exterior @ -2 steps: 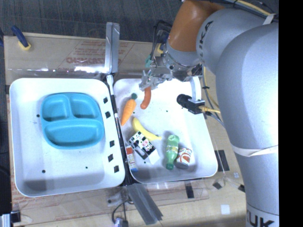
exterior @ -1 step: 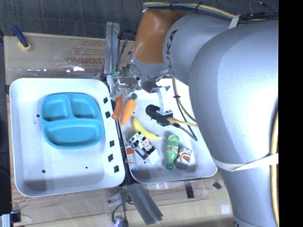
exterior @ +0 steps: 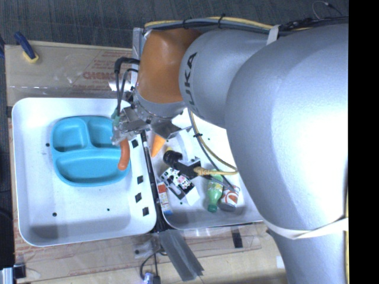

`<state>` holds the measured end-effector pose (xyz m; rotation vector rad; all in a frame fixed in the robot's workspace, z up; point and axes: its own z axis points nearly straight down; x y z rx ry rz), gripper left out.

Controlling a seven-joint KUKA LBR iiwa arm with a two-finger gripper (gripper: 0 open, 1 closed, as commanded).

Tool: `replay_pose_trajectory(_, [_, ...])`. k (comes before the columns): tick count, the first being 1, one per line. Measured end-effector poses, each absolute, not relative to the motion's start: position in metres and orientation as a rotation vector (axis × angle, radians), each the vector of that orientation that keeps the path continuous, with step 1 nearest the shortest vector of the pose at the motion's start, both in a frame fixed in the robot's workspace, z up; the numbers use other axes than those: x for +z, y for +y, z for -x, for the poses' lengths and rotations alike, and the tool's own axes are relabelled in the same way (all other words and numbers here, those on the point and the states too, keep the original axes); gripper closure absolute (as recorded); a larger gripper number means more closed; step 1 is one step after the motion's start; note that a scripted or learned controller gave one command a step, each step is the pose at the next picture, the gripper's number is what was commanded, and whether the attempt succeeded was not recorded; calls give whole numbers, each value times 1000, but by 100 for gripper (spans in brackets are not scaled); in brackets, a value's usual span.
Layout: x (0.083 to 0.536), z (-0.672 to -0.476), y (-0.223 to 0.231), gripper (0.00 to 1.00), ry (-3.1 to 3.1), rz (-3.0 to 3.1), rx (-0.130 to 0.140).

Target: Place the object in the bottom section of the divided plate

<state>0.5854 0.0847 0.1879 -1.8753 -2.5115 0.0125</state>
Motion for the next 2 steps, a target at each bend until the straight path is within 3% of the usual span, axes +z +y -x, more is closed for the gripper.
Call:
replay_pose_trajectory(1, [230, -593, 63, 100, -2364, 2062, 12])
replay_pose_trajectory(2, [230, -593, 62, 0, -2364, 2062, 12])
